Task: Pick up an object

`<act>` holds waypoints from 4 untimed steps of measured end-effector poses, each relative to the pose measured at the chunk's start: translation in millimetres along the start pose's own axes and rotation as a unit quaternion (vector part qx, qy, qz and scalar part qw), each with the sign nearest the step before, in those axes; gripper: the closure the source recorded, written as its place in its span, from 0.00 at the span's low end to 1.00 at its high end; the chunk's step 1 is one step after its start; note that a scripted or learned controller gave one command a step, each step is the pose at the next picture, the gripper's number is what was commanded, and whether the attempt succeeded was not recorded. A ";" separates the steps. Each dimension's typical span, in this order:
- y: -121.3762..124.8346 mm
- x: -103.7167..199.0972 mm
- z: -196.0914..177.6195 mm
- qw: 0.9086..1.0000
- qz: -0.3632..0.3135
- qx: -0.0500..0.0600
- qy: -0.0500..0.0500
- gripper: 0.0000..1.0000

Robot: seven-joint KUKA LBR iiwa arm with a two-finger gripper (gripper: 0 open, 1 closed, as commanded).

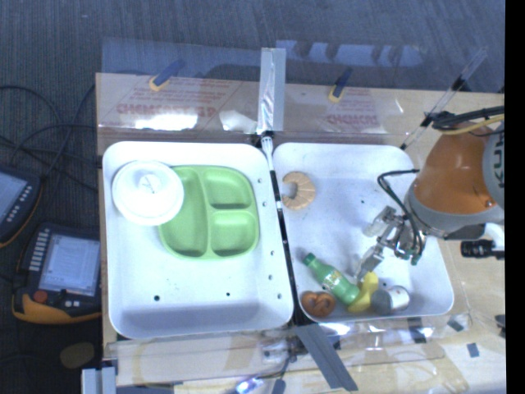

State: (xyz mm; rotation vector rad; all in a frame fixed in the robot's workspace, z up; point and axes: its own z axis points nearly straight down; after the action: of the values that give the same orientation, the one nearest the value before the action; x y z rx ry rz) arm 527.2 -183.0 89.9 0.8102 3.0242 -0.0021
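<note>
Above the green bottle [331, 278], the gripper [379, 240] hangs with its fingers spread wide, holding nothing. Just beside the bottle lie a yellow toy [366, 290] and a brown toy [317, 303]. Farther up from the bottle sits a donut [299, 190].

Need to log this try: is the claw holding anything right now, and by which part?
Nothing shows between the claw's fingers; it hangs over the right bin, just above the green bottle and yellow piece.
</note>
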 end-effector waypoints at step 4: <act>-17.8 -43.0 -34.2 0.918 0.395 0.004 0.006 0.00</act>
State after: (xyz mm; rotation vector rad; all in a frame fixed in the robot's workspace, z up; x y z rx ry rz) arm 555.2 -219.7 124.5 1.9486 2.4679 -0.0021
